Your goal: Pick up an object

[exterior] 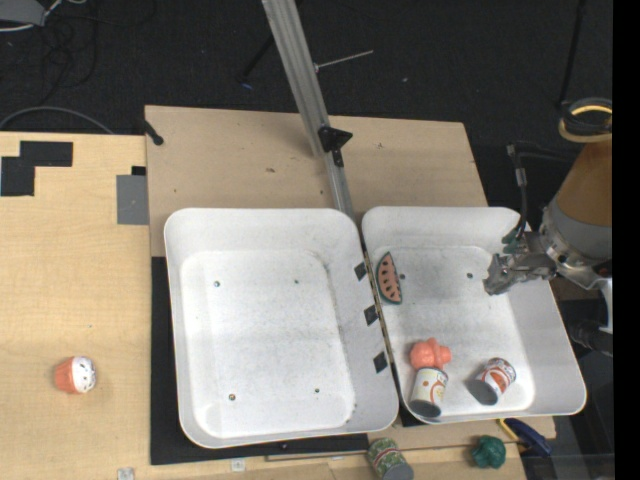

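The right bin (455,230) holds a watermelon-slice toy (388,278) at its left wall, a pink-orange lumpy toy (430,352), a white can with a red label lying on its side (429,388), and a red-and-white can (493,379) near the front. My gripper (498,276) hangs over the right part of this bin, near its right wall, above bare floor. It is well apart from every object, and nothing shows between its dark fingers.
The left bin (262,328) lies beside the right one. A metal rail (305,88) slants across the bench behind the bins. An orange-and-white ball (75,374) rests on the left table. A green toy (488,452) and a can (385,458) lie before the bins.
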Controlling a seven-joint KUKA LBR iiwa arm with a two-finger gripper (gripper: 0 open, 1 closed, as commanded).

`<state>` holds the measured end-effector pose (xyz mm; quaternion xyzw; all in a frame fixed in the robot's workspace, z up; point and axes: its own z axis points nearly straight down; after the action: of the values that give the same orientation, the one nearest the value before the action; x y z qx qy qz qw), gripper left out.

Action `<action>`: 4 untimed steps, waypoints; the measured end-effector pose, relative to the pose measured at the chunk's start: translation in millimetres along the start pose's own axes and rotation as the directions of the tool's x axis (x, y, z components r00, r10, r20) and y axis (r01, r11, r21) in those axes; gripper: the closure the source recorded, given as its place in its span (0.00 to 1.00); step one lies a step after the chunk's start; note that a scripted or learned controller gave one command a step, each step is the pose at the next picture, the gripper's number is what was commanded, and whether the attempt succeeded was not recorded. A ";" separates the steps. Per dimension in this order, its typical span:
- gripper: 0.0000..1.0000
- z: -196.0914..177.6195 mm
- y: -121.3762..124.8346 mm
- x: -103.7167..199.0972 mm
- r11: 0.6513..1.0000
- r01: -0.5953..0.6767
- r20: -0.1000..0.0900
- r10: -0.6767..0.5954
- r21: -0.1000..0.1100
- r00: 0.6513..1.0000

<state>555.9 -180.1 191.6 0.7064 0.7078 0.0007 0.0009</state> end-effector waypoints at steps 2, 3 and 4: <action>1.00 -45.1 -6.6 52.3 1.000 0.002 -0.003 -0.002 0.005 1.000; 1.00 -48.8 -13.1 99.7 1.000 0.002 -0.003 -0.002 0.006 1.000; 1.00 -52.4 -18.1 151.7 1.000 0.003 -0.004 -0.003 0.007 1.000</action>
<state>537.4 -28.4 243.9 0.7053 0.7089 -0.0005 -0.0029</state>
